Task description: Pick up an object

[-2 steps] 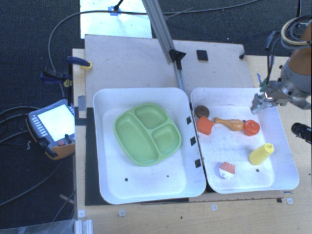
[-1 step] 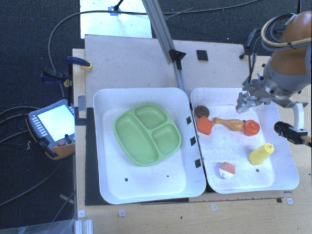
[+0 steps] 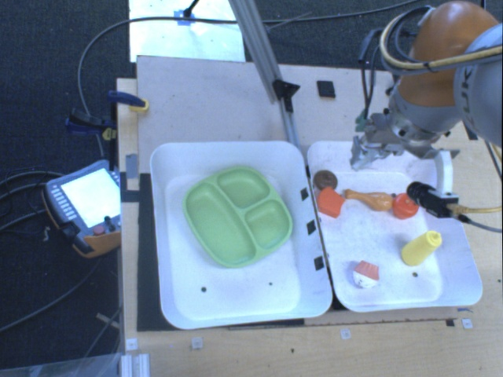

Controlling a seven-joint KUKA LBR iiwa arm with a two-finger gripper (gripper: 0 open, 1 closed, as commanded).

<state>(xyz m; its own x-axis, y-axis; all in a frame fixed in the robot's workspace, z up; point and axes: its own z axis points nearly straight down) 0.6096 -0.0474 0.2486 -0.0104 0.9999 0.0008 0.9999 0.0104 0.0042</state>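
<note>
Fingers (image 3: 361, 157) parted, holding nothing | brown disc (image 3: 324, 181) just beside them, lower left, untouched

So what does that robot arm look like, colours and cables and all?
The arm is smooth and grey, with a big rounded orange band above the wrist. Yellow and dark cables loop loosely around that orange part. At its end sits a small, silvery metal gripper, much slimmer than the bulky arm behind it.
</note>
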